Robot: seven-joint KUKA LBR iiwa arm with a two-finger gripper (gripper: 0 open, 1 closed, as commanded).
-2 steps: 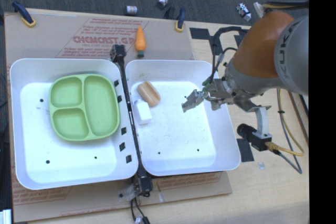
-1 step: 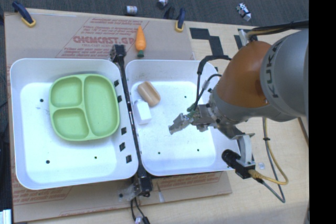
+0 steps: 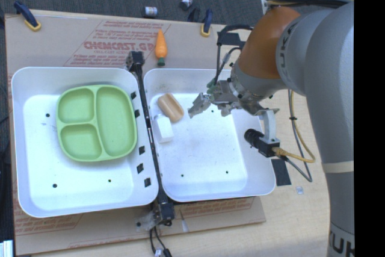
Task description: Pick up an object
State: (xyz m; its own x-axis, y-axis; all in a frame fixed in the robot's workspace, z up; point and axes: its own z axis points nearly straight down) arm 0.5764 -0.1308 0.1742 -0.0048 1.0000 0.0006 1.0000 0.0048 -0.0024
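Observation:
In the right bin (image 3: pixel 204 186), a brown bun-shaped object (image 3: pixel 171 108) lies near the upper left corner. A small white block (image 3: pixel 163 129) sits just below it, against the left wall. My gripper (image 3: pixel 198 107) hangs over the upper middle of this bin, just right of the brown object and pointing toward it. Nothing shows in its grasp. The grey arm with its orange band (image 3: pixel 271 39) covers the bin's upper right part.
A green divided plate (image 3: pixel 96 123) fills much of the left bin (image 3: pixel 30 189). An orange carrot-like toy (image 3: pixel 160 45) lies on the cardboard behind the bins. Black clips run along the divider (image 3: pixel 144 129) between the bins. A black cable fitting (image 3: pixel 260 142) hangs over the right bin's right side.

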